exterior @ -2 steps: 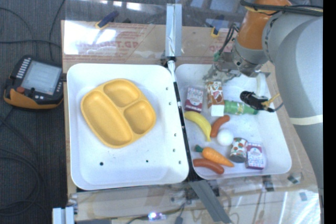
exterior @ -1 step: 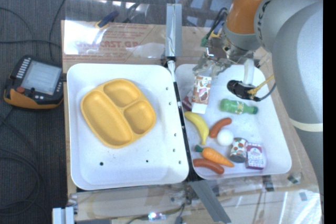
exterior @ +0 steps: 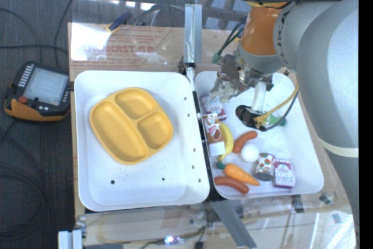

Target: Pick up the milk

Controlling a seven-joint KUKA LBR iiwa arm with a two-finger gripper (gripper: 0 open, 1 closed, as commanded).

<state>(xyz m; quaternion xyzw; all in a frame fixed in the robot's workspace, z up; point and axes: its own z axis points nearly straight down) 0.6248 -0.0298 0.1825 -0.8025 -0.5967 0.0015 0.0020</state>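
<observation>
The gripper (exterior: pixel 224 87) is seen low in the right bin (exterior: pixel 303 169), its state not discernible. The milk (exterior: pixel 213 106) is found just at its seven o'clock, near the bin's left wall.

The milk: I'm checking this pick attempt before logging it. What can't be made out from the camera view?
- Which small carton is the milk: labels on the cartons beside the gripper are too small and blurred to read.
- Whether the jaws are open or shut: the wrist and cables cover them.
- The right bin's far corner: hidden under the arm.
</observation>
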